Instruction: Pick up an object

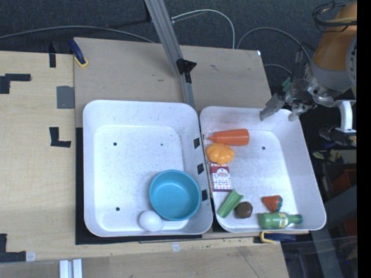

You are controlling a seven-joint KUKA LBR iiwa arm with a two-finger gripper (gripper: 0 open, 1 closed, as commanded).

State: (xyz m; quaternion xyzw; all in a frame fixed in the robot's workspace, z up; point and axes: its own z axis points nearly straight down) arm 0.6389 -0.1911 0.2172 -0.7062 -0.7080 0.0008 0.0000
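End effector (281, 106) hangs over the far right corner of the right bin (301, 149), its fingers spread apart and gripping nothing.
In that bin a carrot (229, 136) lies far left, an orange fruit (220, 153) just nearer, then a small carton (221, 176); a green bottle (279, 219) lies at the near edge. A blue bowl (174, 194) and white ball (151, 220) sit in the left bin (104, 155).
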